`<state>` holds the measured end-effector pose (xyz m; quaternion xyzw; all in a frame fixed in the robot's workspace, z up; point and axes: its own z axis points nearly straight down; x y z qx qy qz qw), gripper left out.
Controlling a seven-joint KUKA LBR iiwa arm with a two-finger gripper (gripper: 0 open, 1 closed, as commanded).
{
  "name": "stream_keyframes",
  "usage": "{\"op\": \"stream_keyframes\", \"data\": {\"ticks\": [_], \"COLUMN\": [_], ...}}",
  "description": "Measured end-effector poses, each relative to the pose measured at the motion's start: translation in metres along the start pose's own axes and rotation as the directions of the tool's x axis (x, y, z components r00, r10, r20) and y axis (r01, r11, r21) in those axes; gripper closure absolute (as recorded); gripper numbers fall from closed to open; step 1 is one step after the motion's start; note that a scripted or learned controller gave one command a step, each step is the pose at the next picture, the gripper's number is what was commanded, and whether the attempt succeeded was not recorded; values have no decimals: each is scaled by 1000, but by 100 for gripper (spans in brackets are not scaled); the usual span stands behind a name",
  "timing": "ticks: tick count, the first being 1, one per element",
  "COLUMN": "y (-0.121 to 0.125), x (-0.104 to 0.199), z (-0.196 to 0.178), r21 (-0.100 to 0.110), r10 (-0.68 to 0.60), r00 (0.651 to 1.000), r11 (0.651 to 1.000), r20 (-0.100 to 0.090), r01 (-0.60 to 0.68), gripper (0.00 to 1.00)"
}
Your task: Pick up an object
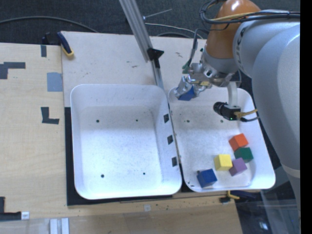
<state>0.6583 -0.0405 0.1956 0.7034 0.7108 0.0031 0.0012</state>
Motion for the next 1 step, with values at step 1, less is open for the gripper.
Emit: {"op": "stream_keyframes", "data": {"ticks": [1], "y": [-10], "x": [86], "z": [5], "r21": [9], "r10": [1], "r00": [1000], "r11": [1000], "r20": [1], "r01": [-1], "gripper": [100]}}
